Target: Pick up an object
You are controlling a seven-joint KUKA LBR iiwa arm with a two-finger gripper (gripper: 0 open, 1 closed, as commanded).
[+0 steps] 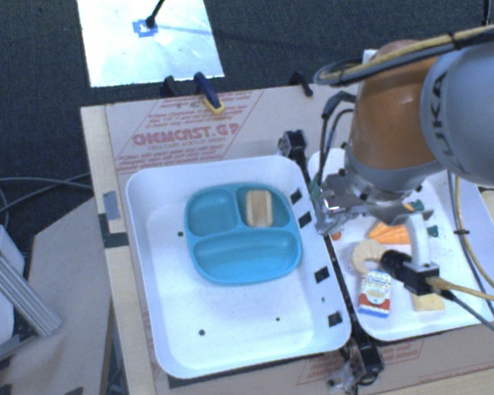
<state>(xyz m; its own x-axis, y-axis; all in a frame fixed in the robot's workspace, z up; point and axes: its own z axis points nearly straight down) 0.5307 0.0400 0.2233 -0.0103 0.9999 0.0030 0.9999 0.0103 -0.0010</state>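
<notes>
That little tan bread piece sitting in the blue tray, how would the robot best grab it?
Probably from straight above. The bread piece lies flat in the upper right compartment of the blue tray, in the left bin. Its two long sides look the easiest to pinch, with the fingers closing across its narrow width. The compartment walls sit close by, so a sideways approach seems blocked.

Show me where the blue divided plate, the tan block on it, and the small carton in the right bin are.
blue divided plate [238, 262]: camera view, bare floor of its large compartment.
tan block [258, 208]: camera view, middle of its top face.
small carton [375, 293]: camera view, its printed front.
</notes>
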